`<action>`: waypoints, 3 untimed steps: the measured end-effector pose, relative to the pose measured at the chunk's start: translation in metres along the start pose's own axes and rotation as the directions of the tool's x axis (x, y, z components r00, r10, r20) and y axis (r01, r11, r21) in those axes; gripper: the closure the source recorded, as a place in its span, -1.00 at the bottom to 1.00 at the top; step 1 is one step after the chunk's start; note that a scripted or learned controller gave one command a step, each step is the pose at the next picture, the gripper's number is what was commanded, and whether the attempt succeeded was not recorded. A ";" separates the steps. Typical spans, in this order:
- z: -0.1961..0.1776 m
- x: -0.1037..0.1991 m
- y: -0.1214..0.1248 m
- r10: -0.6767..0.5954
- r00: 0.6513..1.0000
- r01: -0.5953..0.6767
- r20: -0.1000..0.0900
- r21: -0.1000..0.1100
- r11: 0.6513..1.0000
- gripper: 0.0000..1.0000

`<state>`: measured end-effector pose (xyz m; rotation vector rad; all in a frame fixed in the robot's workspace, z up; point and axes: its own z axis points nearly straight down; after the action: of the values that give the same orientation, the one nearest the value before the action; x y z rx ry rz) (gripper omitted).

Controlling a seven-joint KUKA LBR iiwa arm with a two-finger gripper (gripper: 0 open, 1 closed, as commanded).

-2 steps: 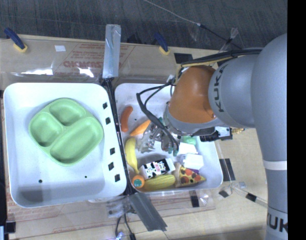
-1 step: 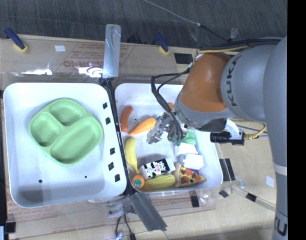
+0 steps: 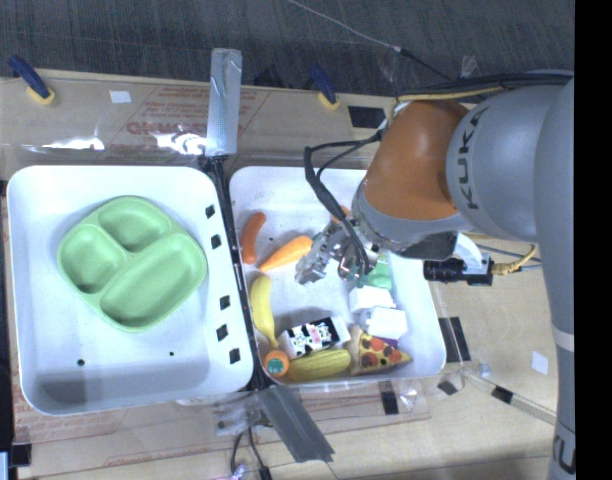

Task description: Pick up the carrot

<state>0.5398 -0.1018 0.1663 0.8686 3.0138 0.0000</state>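
In the camera view, the gripper (image 3: pixel 326 258) hangs low inside the right bin (image 3: pixel 286 183). Its fingers (image 3: pixel 312 268) look a little apart, with nothing between them. The carrot (image 3: pixel 286 253) lies just beside the fingertips, on the side toward the green plate (image 3: pixel 131 260) in the left bin (image 3: pixel 46 368). A sausage (image 3: pixel 252 236) lies past the carrot. A banana (image 3: pixel 261 308) lies below the fingers.
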 end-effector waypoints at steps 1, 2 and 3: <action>0.075 -0.043 -0.025 0.261 0.965 -0.261 -0.005 0.004 0.965 1.00; 0.075 -0.043 -0.025 0.260 0.965 -0.260 -0.005 0.003 0.965 -1.00; 0.074 -0.072 0.044 0.487 0.873 -0.487 -0.004 0.003 0.873 -1.00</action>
<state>0.6248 -0.1026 0.0924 1.6012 2.7025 0.0007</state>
